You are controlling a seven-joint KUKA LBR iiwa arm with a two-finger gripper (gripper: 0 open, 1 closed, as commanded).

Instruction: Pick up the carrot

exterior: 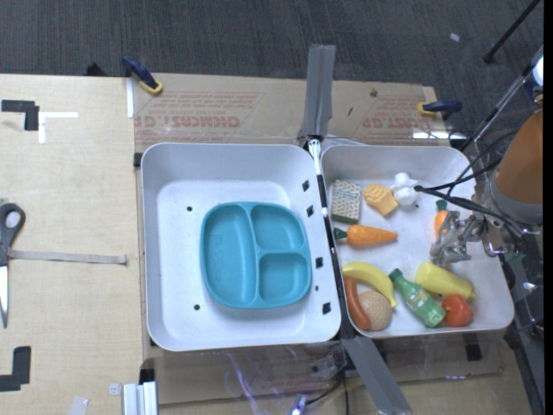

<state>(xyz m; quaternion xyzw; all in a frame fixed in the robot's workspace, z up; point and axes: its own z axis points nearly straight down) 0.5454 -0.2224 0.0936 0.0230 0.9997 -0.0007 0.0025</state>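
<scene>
Dark carpet runs behind a wooden bench [69, 197] where two shallow white bins sit side by side, a sheet of cardboard [259, 111] clamped down behind them. From where I stand, the left bin [164, 258] holds a teal divided plate [257, 255] and nothing else I can make out. The right bin [492, 305] is crowded with toy food: the carrot [367, 236] lies on its side near the bin's left wall, green stub toward the divider, with clear white floor around most of it. Above it sit a checkered sponge-like block [346, 200] and a cheese wedge [381, 199]; below it are a banana [370, 278], a green bottle [416, 298], a yellow piece [443, 279] and a tomato [458, 311]. The gripper [451, 247] hangs low over the right half of that bin, well apart from the carrot, with a small orange piece [441, 220] just beside it; how wide it stands I cannot tell from this angle, and nothing appears to be held in it. I judge the pick to be at the approach stage. The next move calls for travelling left across the bin, squaring up across the carrot's body, and descending without clipping the banana.
</scene>
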